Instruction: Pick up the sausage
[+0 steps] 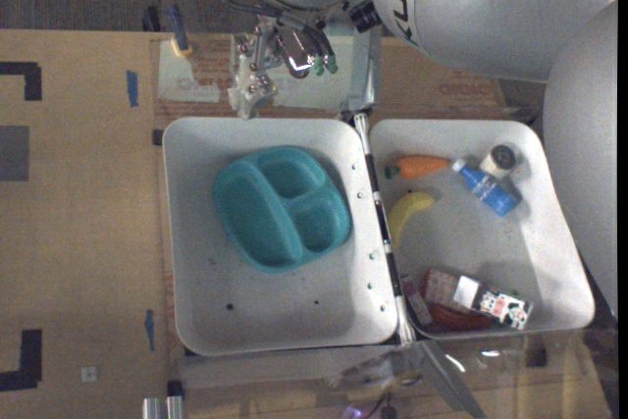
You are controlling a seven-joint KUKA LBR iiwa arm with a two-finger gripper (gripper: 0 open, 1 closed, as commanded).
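Observation:
The sausage is a dark reddish-brown link lying along the front wall of the right bin. A printed carton lies against its far side and partly covers it. My gripper hangs over the bench just behind the back rim of the left bin, far from the sausage. Its fingers point down, stand apart, and have nothing between them.
A teal divided plate lies in the left bin. The right bin also holds an orange carrot, a yellow banana and a blue bottle with a white cap. The arm's bulk overhangs the right bin's far right side.

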